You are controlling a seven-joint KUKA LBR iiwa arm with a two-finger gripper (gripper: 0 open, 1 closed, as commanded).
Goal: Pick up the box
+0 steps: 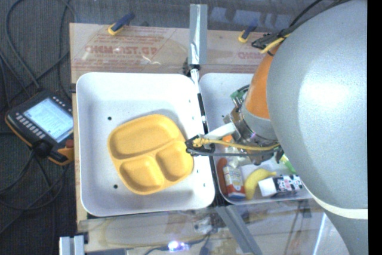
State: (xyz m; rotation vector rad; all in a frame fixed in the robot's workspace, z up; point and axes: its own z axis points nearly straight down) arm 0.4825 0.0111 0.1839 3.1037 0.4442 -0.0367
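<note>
Two bins under arm. Gripper point(192, 146) low over divider between them; whether clenched or released, cannot tell. Yellow divided tray point(151, 153) just left of gripper. Small box point(286, 184) right of gripper, beyond banana point(258, 180), among clutter. Box likely light, stiff cardboard; pinch across narrow sides.

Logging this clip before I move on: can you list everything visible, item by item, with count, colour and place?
Divided plate: 1, yellow, in the left bin.
Left bin: 1, white, left half of bench.
Right bin: 1, white, right half, partly under the arm.
Banana: 1, yellow, right bin's near end.
Bottle: 1, red and white, lying beside the banana.
Small box: 1, white with dark print, right of the banana.
Handheld controller: 1, black and orange, floor left of bench.
Clamps: 2, yellow and blue, bench's far edge.
Gripper: 1, dark, at the plate's right rim.
Arm: 1, grey with orange band, right.
</note>
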